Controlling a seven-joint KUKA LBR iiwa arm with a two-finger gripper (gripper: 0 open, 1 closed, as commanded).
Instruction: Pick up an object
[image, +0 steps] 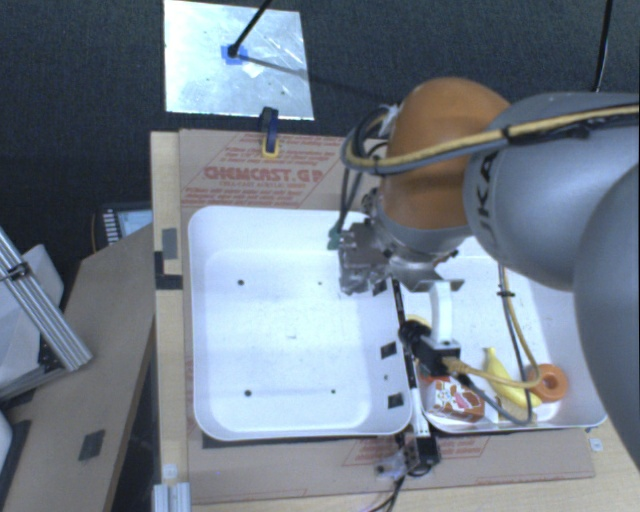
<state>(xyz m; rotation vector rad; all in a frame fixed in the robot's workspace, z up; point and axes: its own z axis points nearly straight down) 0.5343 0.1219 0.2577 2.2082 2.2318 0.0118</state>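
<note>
In the front corner of the right bin (575, 410) lie three things: a yellow banana (503, 383), an orange ring (551, 382) just to its right, and a red and white packet (457, 400) to its left. My gripper (356, 268) hangs under the orange wrist band, over the divide between the two bins and toward their back half. It is well behind and to the left of those things. Nothing shows between its fingers. The arm hides most of the right bin.
The left bin (210, 300) sits on a cardboard sheet (260, 172) with red lettering. A yellow clamp (269, 133) and a shiny metal plate (237, 60) stand behind the bins. An aluminium frame (35, 310) juts in at the left edge.
</note>
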